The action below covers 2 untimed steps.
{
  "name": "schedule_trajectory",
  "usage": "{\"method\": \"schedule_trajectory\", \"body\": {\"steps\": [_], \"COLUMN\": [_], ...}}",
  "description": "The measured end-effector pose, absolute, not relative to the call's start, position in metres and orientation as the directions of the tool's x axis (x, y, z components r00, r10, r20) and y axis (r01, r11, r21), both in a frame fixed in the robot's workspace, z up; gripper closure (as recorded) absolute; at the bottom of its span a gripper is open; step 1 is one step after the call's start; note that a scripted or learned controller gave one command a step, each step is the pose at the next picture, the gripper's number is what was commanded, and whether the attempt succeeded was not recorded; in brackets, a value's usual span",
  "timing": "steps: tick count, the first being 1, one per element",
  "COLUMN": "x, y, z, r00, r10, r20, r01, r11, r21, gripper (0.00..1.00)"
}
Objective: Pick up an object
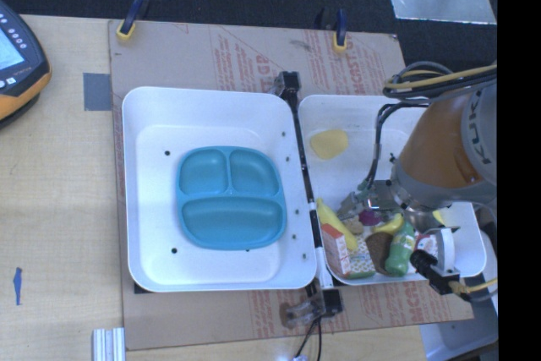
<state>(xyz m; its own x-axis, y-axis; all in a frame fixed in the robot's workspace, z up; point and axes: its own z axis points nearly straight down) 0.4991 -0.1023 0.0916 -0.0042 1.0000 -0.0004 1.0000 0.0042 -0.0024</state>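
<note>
1. Brown cardboard [254,55] covers the wooden bench [51,207] under both white bins.
2. Nearest, the right bin [338,110] holds a heap of small toy foods: a green bottle [399,254], a yellow banana-like piece [328,220] and a printed carton [355,258].
3. Above that heap the gripper [372,203] hangs low; whether it grips anything cannot be told.
4. Farther up lies a flat pale-yellow disc [328,143].
5. A smooth blue divided plate [231,197] sits in the left bin [139,182].
</note>
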Motion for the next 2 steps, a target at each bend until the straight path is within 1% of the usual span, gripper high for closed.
{"method": "schedule_trajectory", "body": {"steps": [1, 2], "x": [0.499, 0.499], "y": [-0.103, -0.067], "z": [0.102, 0.221], "r00": [-0.006, -0.009], "r10": [1.0, 1.0], "r20": [-0.001, 0.001], "r01": [1.0, 1.0], "r11": [0.006, 0.009], "r21": [-0.004, 0.006], "gripper": [1.0, 1.0]}}
